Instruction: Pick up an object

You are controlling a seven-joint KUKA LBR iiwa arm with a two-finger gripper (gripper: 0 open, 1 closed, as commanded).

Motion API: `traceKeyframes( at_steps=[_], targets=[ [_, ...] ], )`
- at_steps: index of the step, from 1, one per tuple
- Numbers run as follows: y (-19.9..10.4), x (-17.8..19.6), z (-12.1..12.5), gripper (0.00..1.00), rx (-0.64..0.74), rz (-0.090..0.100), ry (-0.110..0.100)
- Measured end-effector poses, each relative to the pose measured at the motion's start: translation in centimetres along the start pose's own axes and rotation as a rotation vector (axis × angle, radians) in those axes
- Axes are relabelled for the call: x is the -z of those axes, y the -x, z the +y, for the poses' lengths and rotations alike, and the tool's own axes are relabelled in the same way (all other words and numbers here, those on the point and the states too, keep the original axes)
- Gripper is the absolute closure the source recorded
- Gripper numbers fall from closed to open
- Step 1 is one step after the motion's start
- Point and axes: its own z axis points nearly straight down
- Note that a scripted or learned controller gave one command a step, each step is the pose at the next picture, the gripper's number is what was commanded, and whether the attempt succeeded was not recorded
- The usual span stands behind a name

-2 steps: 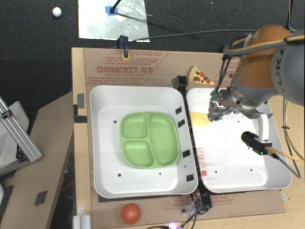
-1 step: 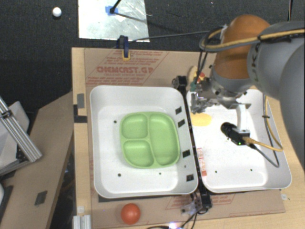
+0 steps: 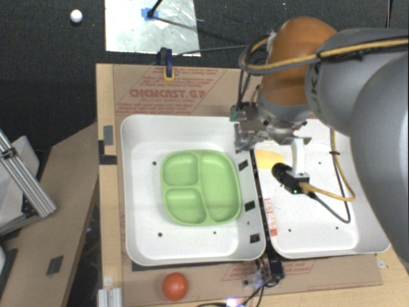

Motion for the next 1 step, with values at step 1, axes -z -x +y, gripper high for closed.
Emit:
traceKeyframes(
  at_steps=[1],
  targets=[
    [-4.28,-0.39,1.51,1.0,-0.001,0.0,0.0]
  ],
)
